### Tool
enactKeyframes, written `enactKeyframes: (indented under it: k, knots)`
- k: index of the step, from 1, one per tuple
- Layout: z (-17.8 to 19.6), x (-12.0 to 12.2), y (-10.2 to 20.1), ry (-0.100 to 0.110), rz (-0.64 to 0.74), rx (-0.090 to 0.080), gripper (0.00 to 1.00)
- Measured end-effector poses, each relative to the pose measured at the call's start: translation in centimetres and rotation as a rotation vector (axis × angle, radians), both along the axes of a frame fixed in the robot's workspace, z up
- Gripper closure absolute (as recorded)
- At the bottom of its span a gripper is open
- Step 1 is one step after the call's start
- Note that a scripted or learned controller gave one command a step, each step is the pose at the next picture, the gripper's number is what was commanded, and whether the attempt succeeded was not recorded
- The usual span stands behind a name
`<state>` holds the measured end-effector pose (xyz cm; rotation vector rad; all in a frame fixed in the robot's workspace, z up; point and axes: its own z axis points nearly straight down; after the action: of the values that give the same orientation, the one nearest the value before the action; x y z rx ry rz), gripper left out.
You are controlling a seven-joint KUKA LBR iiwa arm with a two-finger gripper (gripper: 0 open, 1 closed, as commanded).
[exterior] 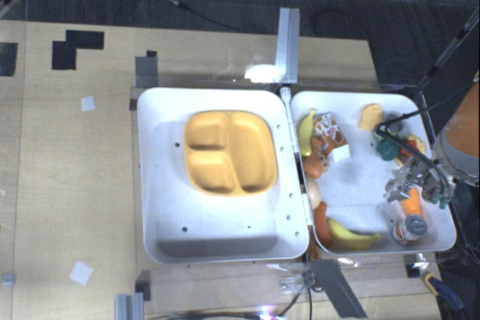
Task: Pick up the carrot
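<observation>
My gripper [411,189] hangs low over the right bin [352,183], near its right wall, with my grey arm and its orange band [463,127] coming in from the right edge. The carrot [412,201] lies right under my fingertips, a short orange piece pointing roughly toward the bin's near edge. My metal parts crowd over its upper end, and I cannot tell whether I am spread, clenched, or actually gripping it.

Just below the carrot stands a small can [409,228] with a round silver top, close to the near right corner. A banana [351,234] lies along the near wall, and a second, greener one [305,131] stands along the divider side. Beside that is a patterned packet [328,135], and a brown roundish item [315,167] sits below it. A biscuit-like piece [370,115] lies near the far wall, with a green object [387,149] just right of it.

In the left bin [165,183] rests a yellow tray [228,152] with three compartments.
</observation>
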<state>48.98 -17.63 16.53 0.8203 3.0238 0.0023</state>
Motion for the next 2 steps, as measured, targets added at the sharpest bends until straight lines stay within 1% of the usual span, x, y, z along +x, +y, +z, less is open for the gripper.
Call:
enactKeyframes:
  k: [1, 2]
  knots:
    - [-1.9, -0.1, -2.9, 0.002, -0.260, 0.001, 1.00]
    - [-6.5, -0.1, -2.4, 0.004, -0.058, 0.001, 1.00]
